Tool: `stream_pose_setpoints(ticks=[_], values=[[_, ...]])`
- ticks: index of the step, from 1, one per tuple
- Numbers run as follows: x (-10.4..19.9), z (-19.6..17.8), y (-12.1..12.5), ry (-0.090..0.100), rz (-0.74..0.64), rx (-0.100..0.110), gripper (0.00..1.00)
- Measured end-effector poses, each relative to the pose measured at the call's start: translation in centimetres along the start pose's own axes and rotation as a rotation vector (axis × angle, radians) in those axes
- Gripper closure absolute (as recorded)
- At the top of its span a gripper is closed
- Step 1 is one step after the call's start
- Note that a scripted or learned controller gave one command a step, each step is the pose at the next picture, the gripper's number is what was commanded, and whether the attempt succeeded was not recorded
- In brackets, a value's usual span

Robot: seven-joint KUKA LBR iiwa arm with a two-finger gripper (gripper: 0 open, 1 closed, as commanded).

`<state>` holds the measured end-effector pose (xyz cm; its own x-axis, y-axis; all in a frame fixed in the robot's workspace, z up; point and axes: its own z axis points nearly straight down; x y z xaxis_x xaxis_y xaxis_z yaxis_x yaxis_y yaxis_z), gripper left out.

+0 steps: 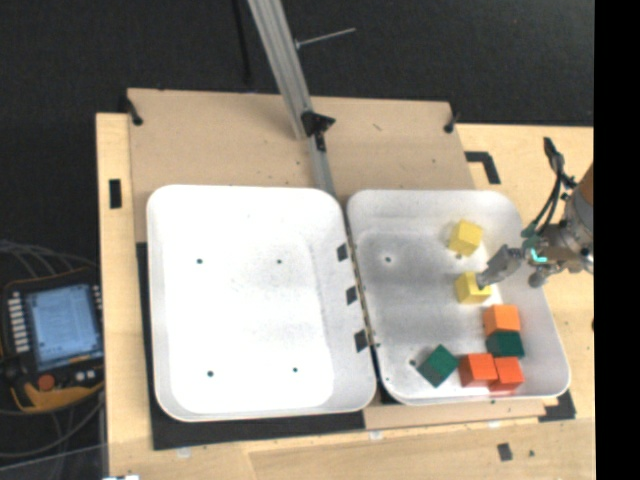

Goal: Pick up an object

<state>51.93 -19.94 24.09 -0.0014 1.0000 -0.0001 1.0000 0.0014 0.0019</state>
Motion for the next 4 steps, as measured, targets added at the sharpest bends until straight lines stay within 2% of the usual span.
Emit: stream_pose_setpoints(ticks=[1, 2, 3, 4], values=[[0.2, 4.2, 0.1, -0.001, 0.003, 0.005, 0.0], [-0.4, 10.2, -0.6, -0.002, 0.002, 0.003, 0.0], [-0.7, 11.1, 0.1, -0.011, 0.001, -0.022, 0.0], [-0.8, 10.3, 0.2, -0.015, 0.009, -0.027, 1.0]])
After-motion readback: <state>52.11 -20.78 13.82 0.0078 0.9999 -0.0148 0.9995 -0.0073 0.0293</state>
